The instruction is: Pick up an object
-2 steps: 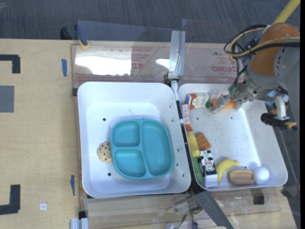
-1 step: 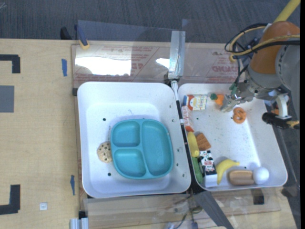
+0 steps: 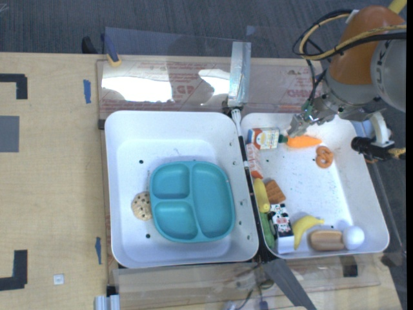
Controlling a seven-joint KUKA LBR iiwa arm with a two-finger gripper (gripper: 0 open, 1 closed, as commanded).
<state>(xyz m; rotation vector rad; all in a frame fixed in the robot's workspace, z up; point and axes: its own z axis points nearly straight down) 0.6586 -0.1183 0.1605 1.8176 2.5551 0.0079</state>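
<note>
In the right bin (image 3: 361,192), my gripper (image 3: 301,126) hangs low at the far end, right above the left end of an orange carrot (image 3: 304,143). A small carton (image 3: 264,137) lies just left of it and a pretzel (image 3: 324,157) just right. Along the bin's left wall lie a yellow corn cob (image 3: 260,196), a brown pastry (image 3: 275,191), a green piece (image 3: 268,230) and a cow-patterned box (image 3: 279,219). At the near end are a banana (image 3: 306,228), a hot dog bun (image 3: 326,239) and a white egg (image 3: 353,236).
The left bin (image 3: 122,141) holds a teal divided plate (image 3: 191,200) with a cookie (image 3: 141,205) against its left side. A metal post (image 3: 239,73) stands behind the seam between the bins. The arm's cables (image 3: 322,37) loop above the far right corner.
</note>
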